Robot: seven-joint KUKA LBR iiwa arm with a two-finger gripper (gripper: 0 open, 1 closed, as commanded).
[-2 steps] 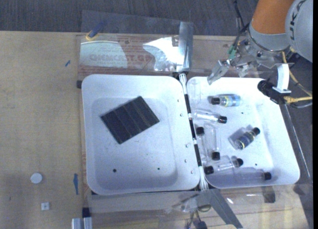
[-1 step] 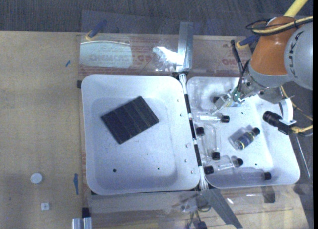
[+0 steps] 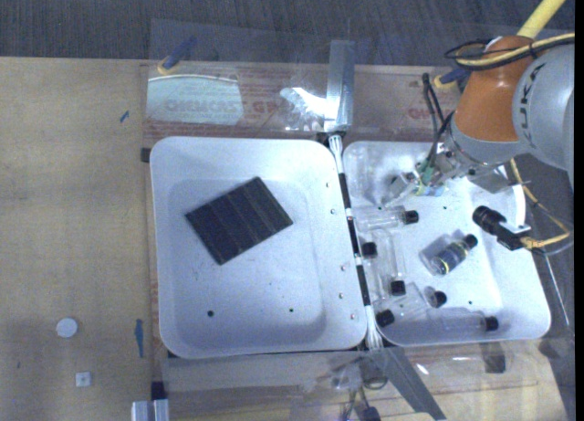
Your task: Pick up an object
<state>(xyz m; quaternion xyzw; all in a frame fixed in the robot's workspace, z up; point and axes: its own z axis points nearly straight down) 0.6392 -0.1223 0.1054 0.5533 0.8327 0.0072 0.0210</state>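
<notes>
Right bin [image 3: 534, 305], you have several small vials, 1 dark-capped bottle [image 3: 451, 255] at center-right; the gripper [image 3: 429, 173] sits low in the upper part, likely reaching for pickings, claw state untellable.

The tabletop [image 3: 64, 182] looks like matt, pale wood; both bins [image 3: 246, 159] are smooth white plastic; the dark ribbed pad [image 3: 239, 219] is matt; the small vials [image 3: 447, 257] are clear and glossy.
</notes>
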